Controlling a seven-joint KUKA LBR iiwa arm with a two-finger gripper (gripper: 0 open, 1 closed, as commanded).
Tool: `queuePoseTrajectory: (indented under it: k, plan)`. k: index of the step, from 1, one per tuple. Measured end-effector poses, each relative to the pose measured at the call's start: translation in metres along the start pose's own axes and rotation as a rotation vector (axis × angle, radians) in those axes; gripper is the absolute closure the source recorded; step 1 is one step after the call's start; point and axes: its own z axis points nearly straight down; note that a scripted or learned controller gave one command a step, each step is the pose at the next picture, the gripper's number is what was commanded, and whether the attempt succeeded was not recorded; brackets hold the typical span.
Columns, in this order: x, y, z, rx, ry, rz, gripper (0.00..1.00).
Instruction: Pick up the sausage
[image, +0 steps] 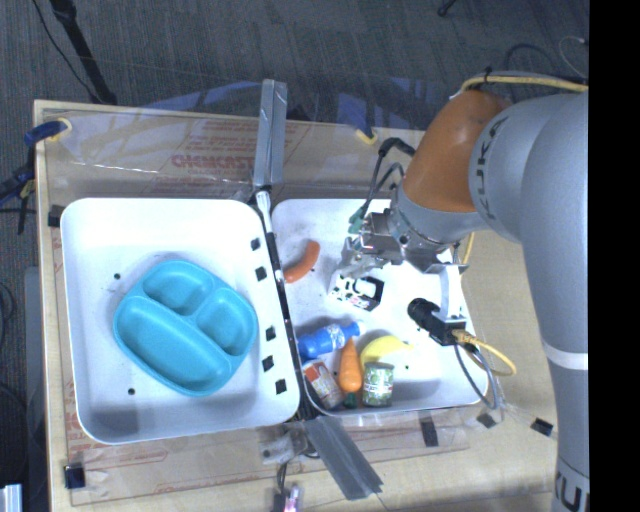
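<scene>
Looking down, I see the sausage (301, 261): short, smooth, orange-red, rounded ends, lying at a slant on the right bin (312, 215) floor near the divider. Gripper (357, 262) hangs just right of it, apart from it; I cannot tell how the jaws stand, nothing visible between them. Glossy blue compartment plate (185, 323) sits in the left bin (90, 225). Front of right bin: blue bottle (327, 339), orange carrot (349, 367), yellow banana (384, 347), small green can (378, 384).
</scene>
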Motion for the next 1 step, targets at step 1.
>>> queuePoseTrajectory:
  k: [1]
  plan:
    - [0.0216, -0.0206, 0.0053, 0.000, 0.000, -0.067, 1.00]
